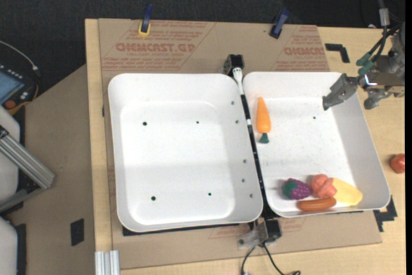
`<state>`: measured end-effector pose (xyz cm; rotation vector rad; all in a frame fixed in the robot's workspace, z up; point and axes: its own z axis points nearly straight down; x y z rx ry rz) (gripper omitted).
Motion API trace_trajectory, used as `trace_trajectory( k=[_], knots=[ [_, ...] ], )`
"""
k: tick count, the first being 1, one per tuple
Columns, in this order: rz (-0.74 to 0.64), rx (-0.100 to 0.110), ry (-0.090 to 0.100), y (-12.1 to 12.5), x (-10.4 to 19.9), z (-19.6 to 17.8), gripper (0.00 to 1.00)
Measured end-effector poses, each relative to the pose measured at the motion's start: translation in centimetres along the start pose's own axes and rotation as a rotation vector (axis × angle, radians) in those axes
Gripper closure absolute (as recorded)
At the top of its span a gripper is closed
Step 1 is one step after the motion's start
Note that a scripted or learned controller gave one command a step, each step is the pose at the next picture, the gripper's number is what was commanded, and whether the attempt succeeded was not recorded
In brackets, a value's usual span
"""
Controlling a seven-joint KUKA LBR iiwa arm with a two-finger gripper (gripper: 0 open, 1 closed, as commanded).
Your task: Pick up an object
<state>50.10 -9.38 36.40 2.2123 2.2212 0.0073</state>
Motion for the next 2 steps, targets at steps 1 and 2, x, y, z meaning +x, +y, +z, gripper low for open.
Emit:
trace_trajectory(
  k=[1,2],
  knots=[
    [-0.002,-0.003,0.001,-1.8,7.3,-11.4,0.0],
    [-0.003,-0.001,0.003,-2.0,14.0,-17.5,0.0]
  ],
)
